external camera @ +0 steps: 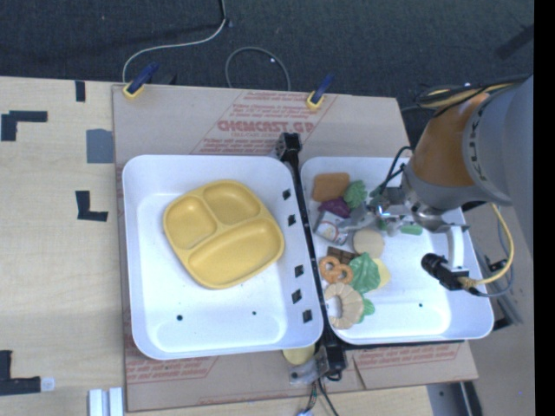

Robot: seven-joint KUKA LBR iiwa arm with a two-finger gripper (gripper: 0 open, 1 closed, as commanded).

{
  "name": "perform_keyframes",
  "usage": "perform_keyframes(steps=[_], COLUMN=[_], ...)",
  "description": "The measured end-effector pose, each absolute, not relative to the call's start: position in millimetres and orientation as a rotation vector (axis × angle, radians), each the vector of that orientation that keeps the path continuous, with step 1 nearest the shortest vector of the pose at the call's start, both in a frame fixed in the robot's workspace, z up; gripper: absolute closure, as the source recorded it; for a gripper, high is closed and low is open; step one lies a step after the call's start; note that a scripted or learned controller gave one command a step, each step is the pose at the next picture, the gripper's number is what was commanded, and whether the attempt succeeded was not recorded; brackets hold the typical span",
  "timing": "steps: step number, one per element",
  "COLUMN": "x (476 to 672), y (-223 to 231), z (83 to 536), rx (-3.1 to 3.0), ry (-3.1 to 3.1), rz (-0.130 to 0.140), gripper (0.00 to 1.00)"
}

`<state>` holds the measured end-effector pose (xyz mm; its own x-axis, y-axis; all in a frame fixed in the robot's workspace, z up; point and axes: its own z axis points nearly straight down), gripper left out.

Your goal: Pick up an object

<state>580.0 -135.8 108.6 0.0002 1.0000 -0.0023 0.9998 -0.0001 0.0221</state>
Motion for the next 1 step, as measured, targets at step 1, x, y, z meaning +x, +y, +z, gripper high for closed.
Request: perform_keyframes(steps=[1], x=[667.3], y=[-117.9], z=[107.0], rx=[2.208], ry=[2.221], rz=[0.009], gripper=[0.0])
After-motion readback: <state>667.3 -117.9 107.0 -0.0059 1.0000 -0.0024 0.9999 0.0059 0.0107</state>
